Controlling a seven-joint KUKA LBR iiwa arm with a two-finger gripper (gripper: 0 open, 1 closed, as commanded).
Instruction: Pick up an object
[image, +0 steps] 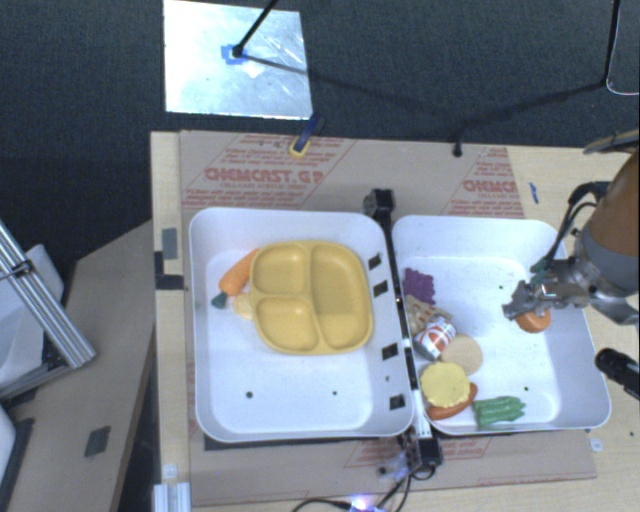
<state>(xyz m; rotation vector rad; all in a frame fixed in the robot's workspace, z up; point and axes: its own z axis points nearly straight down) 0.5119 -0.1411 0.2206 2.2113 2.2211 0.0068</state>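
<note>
Camera view, arm (612, 250) over right bin (500, 240)

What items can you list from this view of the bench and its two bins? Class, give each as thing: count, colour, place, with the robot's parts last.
bins: 2, white, side by side on the bench
divided plate: 1, yellow, left bin
carrot: 1, orange, left bin, at the plate's left edge
grapes: 1 bunch, purple, right bin, by the divider
can: 1, red and white, right bin, below the grapes
beige disc: 1, tan, right of the can
burger: 1, yellow on orange, right bin, near front
green vegetable: 1, green, right bin, front edge
orange piece: 1, orange, right bin, under the tool
arm: 1, grey and orange, right side
tool: 1, grey, over the right bin
</note>
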